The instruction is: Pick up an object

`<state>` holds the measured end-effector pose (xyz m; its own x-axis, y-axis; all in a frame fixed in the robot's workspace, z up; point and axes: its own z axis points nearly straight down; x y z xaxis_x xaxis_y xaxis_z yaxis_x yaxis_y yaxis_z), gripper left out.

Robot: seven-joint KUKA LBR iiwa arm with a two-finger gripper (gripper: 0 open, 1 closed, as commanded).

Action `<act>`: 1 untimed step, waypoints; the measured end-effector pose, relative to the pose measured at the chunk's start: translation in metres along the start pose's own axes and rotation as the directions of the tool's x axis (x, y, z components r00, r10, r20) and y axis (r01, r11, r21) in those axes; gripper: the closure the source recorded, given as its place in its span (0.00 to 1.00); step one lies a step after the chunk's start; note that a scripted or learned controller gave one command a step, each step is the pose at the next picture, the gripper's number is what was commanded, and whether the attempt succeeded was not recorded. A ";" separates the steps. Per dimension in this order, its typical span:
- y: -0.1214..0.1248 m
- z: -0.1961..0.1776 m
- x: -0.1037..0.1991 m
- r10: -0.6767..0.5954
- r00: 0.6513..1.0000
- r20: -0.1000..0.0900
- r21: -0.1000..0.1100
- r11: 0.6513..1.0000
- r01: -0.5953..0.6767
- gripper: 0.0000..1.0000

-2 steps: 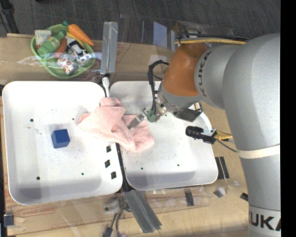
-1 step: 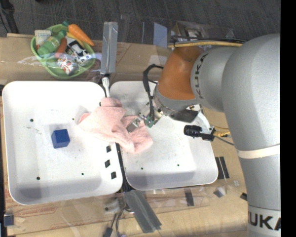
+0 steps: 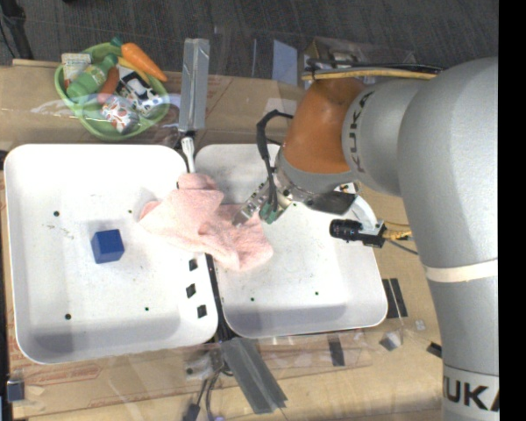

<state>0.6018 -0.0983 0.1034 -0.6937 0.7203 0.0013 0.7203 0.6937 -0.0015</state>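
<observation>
Arm: grey, with an orange band above the wrist, reaching in from the right over the right bin.
Claw: low over the far left part of the right bin, at the right edge of the pink cloth; tips pointing left and down toward the cloth.
Claw state: cannot tell how far open; fingers small and dark against the cloth, nothing clearly seen between them.
Pink cloth: crumpled, draped across the wall shared by the two bins; one part in the left bin, the other in the right bin, touching or just beside the claw tips.
Blue cube: alone on the floor of the left bin, left of the cloth and well apart from the claw.
Left bin: shallow, white, with a few dark specks on its floor.
Right bin: shallow, white, just beside the left bin, partly covered by the arm.
Green bowl: on the tabletop beyond the left bin, heaped with small toys, among them an orange carrot.
Tabletop: brown, bearing both bins and the bowl.
Cable: dark, looping from the wrist above the claw.
</observation>
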 end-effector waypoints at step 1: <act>-0.008 -0.089 0.025 0.033 0.999 0.002 -0.001 0.999 -0.033 1.00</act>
<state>0.5788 -0.0853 0.1928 -0.6699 0.7425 -0.0006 0.7425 0.6699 -0.0006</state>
